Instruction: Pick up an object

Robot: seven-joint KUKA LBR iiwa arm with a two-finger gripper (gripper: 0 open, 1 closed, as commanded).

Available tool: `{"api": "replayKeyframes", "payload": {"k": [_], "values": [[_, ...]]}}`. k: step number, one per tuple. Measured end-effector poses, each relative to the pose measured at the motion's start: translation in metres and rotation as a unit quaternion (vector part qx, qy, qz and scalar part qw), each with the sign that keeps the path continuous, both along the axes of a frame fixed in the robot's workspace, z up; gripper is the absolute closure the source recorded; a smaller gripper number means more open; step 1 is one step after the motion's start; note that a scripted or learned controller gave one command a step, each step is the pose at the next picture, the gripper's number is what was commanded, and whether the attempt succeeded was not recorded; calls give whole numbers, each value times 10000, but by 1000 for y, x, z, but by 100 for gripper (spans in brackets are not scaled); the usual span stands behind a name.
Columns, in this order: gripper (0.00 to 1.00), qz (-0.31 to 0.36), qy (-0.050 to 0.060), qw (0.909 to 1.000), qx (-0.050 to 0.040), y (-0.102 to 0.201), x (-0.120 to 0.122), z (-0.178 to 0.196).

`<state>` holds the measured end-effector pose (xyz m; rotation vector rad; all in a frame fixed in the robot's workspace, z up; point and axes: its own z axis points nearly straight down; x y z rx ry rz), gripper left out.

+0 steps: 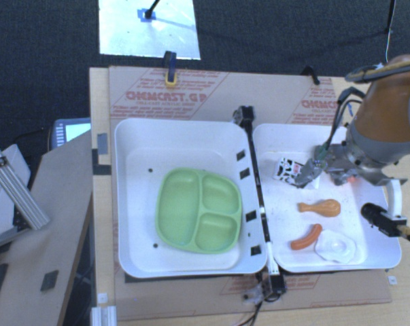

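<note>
Hand [312,173] low in right bin [388,250], tips at black-and-white item [285,169]; can't tell its state. Chicken leg [321,208] at 5 o'clock of hand, sausage [305,237] below it.

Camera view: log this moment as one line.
arm: over right bin | gripper: low by black-and-white item | grasp: unconfirmed | green tray: left bin

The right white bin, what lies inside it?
Inside the right white bin: an orange toy drumstick, an orange sausage, a white fried egg, a black-and-white patterned piece. The arm covers the far corner.
</note>
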<state>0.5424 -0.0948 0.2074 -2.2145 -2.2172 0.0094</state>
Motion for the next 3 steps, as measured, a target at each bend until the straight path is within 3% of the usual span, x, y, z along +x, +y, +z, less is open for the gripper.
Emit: {"api": "replayKeyframes", "payload": {"k": [1,3], "values": [[0,10,-56,10000,-6,0,3,5],[0,-4,-29,10000,-2,2,0,-120]]}}
